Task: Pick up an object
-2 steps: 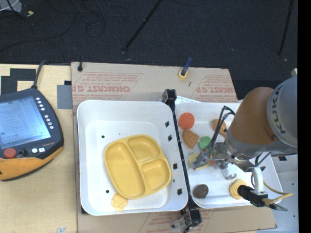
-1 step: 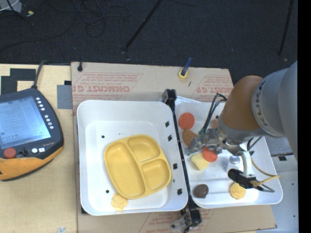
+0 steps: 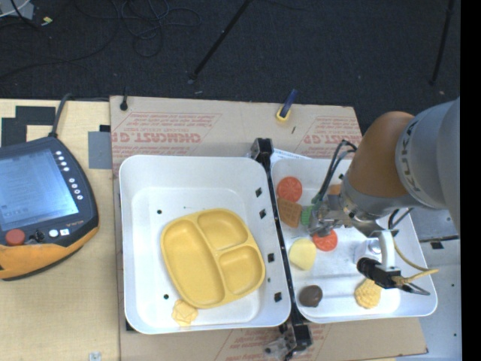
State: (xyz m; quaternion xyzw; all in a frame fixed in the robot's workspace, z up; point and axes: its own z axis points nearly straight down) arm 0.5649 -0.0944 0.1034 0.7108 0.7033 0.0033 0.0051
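Several small food toys crowd the right bin (image 3: 421,307), so the gripper (image 3: 325,220) hangs low over a red disc (image 3: 325,241), though whether its fingers grasp it I cannot tell

A dark carpeted floor (image 3: 225,36) filled the top of the view, crossed by loose black cables (image 3: 150,10) and a thin dark rod (image 3: 225,28) lying at a slant. Below it stood a pale wooden bench (image 3: 45,307) with a sheet of brown cardboard (image 3: 195,130) printed in red letters laid flat on it. A blue and yellow clamp (image 3: 285,107) gripped the cardboard's far edge. At the left rested a grey and orange teach pendant (image 3: 41,201), its screen lit.
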